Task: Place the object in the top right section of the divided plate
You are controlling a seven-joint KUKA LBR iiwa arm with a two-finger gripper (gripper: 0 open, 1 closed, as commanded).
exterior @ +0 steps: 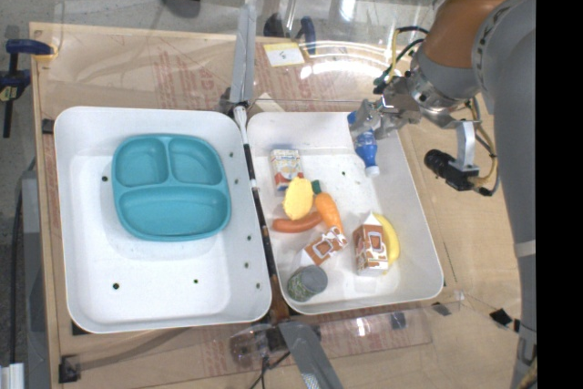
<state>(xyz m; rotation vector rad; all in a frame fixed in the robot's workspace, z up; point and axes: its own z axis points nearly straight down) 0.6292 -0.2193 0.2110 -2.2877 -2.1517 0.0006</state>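
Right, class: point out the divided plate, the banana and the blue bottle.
divided plate [170, 216]: camera view, bare floor of its large lower section.
banana [390, 237]: camera view, middle of its yellow curve.
blue bottle [367, 150]: camera view, its body.

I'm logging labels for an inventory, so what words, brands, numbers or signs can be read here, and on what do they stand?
None can be read.
Small white carton with a printed front: print too blurred.
Two brown and white cartons: markings too small.
Blue and white bottle at the gripper: label blurred.
White paper slip behind the bins: mark unreadable.
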